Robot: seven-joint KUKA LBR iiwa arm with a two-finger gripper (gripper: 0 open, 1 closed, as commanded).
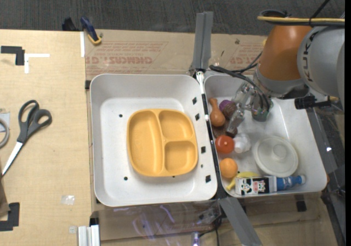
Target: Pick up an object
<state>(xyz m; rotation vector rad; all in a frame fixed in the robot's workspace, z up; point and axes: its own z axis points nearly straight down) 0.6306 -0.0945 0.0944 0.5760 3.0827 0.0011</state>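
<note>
Gripper [236, 121] is low near the right bin's [307, 146] left edge, over the tomato [224, 144]; can't tell its state. Center it before closing.

Right bin [312, 146] holds loose items near the gripper [237, 121]: a red tomato [224, 144] just below the fingertips, an orange fruit [228, 167] further below, a purple piece [227, 108] and brown pear-shaped piece [217, 117] beside the fingers.
</note>
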